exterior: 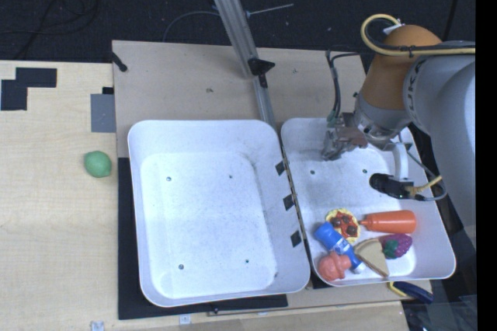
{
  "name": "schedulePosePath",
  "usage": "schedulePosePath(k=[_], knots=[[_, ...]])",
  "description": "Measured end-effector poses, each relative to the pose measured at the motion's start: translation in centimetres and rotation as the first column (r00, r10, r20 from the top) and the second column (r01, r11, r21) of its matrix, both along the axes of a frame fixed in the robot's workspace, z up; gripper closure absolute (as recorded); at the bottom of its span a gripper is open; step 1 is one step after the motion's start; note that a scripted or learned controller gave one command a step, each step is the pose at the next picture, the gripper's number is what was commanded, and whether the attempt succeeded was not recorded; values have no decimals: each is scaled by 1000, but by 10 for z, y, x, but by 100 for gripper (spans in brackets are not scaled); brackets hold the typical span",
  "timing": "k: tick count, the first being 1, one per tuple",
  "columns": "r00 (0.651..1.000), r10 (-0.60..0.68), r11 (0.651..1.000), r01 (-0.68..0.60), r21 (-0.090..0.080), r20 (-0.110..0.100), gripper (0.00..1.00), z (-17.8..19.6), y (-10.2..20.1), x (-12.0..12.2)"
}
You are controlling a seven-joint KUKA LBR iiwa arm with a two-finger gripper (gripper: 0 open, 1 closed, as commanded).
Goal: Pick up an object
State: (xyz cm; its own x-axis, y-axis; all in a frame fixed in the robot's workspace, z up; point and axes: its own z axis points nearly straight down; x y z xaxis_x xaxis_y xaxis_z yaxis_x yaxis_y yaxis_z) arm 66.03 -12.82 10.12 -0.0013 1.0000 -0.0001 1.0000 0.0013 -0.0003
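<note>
Nearest the camera, at about five o'clock in the right bin [435, 263], lies a tight huddle of small toy-like pieces, any of which could serve as the object to pick up: a salmon-pink lump [334, 266] at the front, a blue piece [335, 240] leaning across it, a tan wedge [373, 256] beside that, a dark magenta cluster [397, 245] toward three o'clock of the wedge, a round yellow-and-red piece [342, 223] just behind, and an orange bottle-shaped piece [387, 222] lying on its side along the back of the group. They look like light, stiff plastic play food, smooth and probably a little slippery, not fragile; because they touch one another, a clean hold seems hard on most of them. The orange piece looks the best candidate, taken across its long body near the middle, where its far side is free of neighbours. No brand, label or writing can be read on any piece or on the bins. The left bin [155, 143] sits just beside the right one, toward nine o'clock. Farther back, at about twelve o'clock in the right bin, the gripper [338, 144] hangs low over bare floor, well apart from the huddle, with nothing visible between its fingers; whether they stand apart or together cannot be told at this size. Off at nine o'clock, a green ball [98, 164] rests on the wooden bench [46, 244] outside both bins.
</note>
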Motion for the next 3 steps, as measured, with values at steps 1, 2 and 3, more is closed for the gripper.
schedulePosePath(k=[1,2,3], knots=[[1000,-2,1000,2,-1,5,100,63,1,-1],[1000,-2,1000,2,-1,5,100,116,0,0],[1000,3,1000,-3,1,1,100,115,59,-22]])
